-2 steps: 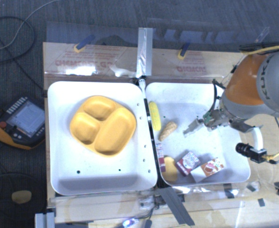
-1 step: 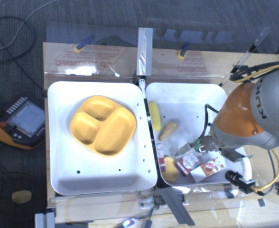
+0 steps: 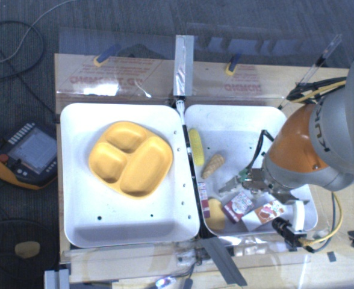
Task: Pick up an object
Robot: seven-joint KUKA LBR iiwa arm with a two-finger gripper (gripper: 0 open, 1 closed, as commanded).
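The right bin (image 3: pixel 237 116) holds a yellow corn cob (image 3: pixel 195 146) along its left wall and a tan bread-like piece (image 3: pixel 212 165) beside it. A dark red packet (image 3: pixel 239 205) and a red-and-white packet (image 3: pixel 270 211) lie near the front, with a yellow lump (image 3: pixel 217 220) in the front left corner. A small red-and-white item (image 3: pixel 202 191) rests against the left wall. My gripper (image 3: pixel 237 183) hangs low in the right bin, just above the dark red packet and right of the bread-like piece. The grey arm with its orange band (image 3: pixel 294 146) covers the bin's right side.
The left bin (image 3: pixel 80 221) carries a yellow three-compartment plate (image 3: pixel 130 158). A metal divider (image 3: pixel 183 65) stands at the back between the bins. A handheld pendant (image 3: pixel 26 155) and cables lie on the floor to the left.
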